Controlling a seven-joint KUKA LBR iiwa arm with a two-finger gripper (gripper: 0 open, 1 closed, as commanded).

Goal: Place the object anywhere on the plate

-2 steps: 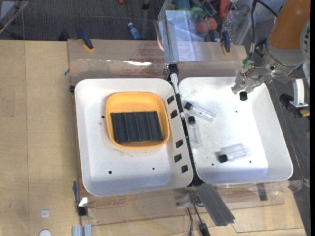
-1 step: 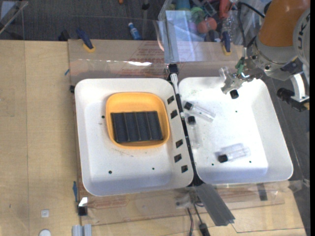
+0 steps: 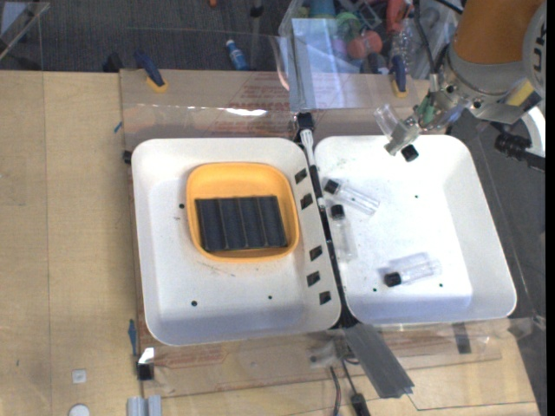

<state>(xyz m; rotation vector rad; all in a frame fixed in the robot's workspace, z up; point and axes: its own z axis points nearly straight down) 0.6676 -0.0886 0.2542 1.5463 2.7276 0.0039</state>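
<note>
**Vial lifted, plate still waiting**

The arm (image 3: 499,24) reaches in from the right and its hand (image 3: 414,133) hangs over the far edge of the right bin (image 3: 486,232). A clear vial with a black cap (image 3: 397,137) sits at the fingertips, tilted, its cap pointing down toward the bin floor and its clear body angling up and away. It looks clamped between the fingers, raised off the bin, so I judge the hand to be closed on it, though the fingers themselves are small and hard to separate from the vial.

Three more clear vials lie in the same bin: one near the divider at the upper left (image 3: 351,198), one just below it along the divider (image 3: 341,230), and one lower down toward the middle (image 3: 410,269).

The target, an orange plate (image 3: 201,185), rests in the left bin (image 3: 156,302), well apart from the hand. A dark ribbed block (image 3: 241,224) already covers most of its middle, leaving bare rim around it.

As a judgement, the pick seems done and the lift under way. What is left is the carry across the divider between the bins, the lowering over the plate, and the release. With the block taking up the centre, the vial would most likely end on top of it or against the rim.
</note>
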